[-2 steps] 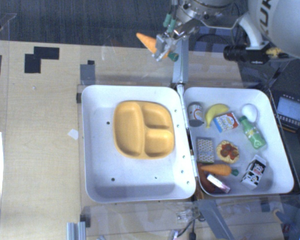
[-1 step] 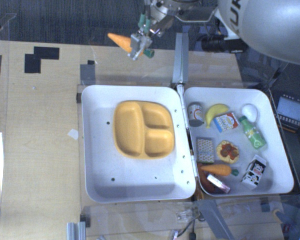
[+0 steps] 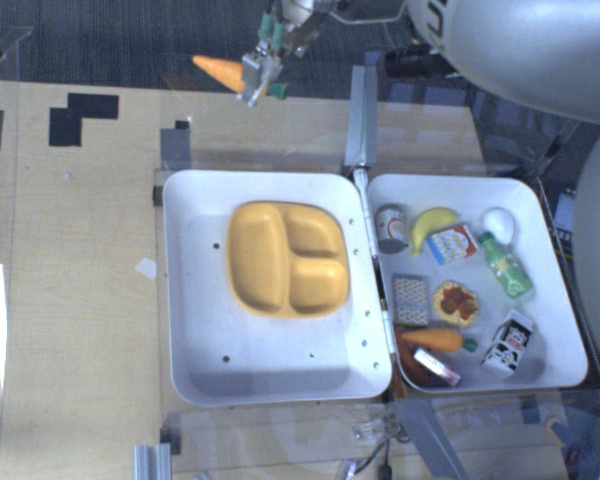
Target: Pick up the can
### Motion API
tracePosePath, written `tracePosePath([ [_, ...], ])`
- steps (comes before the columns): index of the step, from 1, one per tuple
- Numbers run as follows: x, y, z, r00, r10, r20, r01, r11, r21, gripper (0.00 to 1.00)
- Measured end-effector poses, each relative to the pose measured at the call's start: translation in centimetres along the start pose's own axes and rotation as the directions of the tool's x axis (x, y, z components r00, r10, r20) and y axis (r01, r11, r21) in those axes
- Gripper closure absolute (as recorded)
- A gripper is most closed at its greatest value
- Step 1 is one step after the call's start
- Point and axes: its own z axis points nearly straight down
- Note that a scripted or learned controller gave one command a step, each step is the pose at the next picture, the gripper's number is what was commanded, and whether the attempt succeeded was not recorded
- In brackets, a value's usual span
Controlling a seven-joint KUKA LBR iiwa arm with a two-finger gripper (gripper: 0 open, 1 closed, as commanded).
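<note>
The can (image 3: 391, 226) is parked upright in the right bin (image 3: 565, 313), tucked against the left wall just beside the banana (image 3: 432, 225); the tool (image 3: 257, 80) is hung well apart from it, above the desk (image 3: 70, 268) past both bins; an orange carrot-shaped piece (image 3: 220, 71) is clamped between its fingers, so presumably nothing can be grabbed until that's dropped.

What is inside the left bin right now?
The left bin holds a yellow divided tray, lying flat near its middle. Whatever lies beneath the tray is covered. The can stands in the right bin.
</note>
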Motion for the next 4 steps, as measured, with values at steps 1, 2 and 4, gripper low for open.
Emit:
tracePosePath([
  [1,-0.4,-0.5,3.0,0.956,-0.295,0.0,0.295,0.956,0.0,1.0],
  [2,-2.6,-8.9,10.7,0.869,-0.494,0.0,0.494,0.869,0.0,1.0],
  [4,-3.5,-14.5,-0.2,0.239,-0.971,0.003,0.971,0.239,0.002,1.0],
])
